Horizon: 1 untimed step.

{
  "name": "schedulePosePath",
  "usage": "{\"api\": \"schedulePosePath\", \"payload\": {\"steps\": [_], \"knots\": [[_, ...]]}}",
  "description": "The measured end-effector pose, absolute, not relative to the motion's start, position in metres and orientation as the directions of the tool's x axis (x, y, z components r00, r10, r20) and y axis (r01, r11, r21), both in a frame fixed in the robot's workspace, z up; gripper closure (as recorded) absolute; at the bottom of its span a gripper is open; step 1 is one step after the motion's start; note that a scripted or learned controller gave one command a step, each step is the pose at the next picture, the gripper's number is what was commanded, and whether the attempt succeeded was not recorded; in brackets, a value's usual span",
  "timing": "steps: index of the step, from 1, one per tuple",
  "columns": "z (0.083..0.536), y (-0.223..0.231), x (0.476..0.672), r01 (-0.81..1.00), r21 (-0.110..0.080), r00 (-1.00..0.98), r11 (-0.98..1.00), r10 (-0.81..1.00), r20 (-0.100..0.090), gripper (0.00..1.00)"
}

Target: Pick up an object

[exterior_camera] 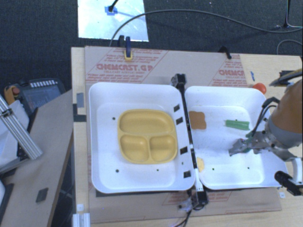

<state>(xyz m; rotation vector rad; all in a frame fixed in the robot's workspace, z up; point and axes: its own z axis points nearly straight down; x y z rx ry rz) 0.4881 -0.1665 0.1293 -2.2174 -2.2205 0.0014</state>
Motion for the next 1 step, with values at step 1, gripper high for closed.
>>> {"api": "schedulePosePath", "payload": {"steps": [1], "knots": [[0.1431, -0.1681, 0.4899, 1.0, 0.003, -0.001, 0.001, 1.0, -0.001, 1.0]]}}
